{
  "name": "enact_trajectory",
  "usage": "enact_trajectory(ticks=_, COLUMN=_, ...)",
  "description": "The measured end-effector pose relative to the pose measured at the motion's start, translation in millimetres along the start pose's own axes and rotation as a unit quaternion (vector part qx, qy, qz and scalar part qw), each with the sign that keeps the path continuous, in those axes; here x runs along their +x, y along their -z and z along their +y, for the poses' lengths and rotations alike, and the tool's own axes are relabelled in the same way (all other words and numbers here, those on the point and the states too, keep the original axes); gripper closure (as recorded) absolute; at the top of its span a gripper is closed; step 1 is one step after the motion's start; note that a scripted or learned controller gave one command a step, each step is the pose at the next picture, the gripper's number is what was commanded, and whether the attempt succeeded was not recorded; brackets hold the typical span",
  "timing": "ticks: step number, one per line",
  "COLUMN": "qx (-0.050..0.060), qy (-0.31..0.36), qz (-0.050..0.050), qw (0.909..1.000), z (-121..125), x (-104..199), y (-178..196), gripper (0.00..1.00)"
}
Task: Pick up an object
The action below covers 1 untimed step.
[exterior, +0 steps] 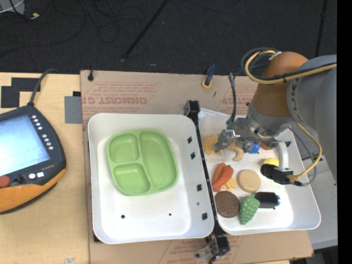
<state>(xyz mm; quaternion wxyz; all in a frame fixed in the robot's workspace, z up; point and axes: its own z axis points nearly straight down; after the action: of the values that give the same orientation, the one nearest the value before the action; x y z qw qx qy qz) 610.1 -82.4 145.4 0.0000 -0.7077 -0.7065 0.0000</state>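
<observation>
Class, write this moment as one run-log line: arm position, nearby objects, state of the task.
arm: over right bin | gripper: low among toys at far end | nearby: orange carrot, tan disc | left bin: green tray | pick: unconfirmed

A green divided tray (pixel 142 162) lies in the left bin (pixel 104 213) (a handheld control tablet (pixel 25 155) beside it).

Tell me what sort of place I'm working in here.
Probably a robotics lab test bench: a teach pendant beside two bins, toy food in one, loose cables on dark floor.
</observation>
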Motion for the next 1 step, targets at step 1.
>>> enact_trajectory(ticks=1, qx=0.0, qy=0.001, qz=0.0, qw=1.0, z=0.4, x=-0.5, y=62.4, gripper=1.0)
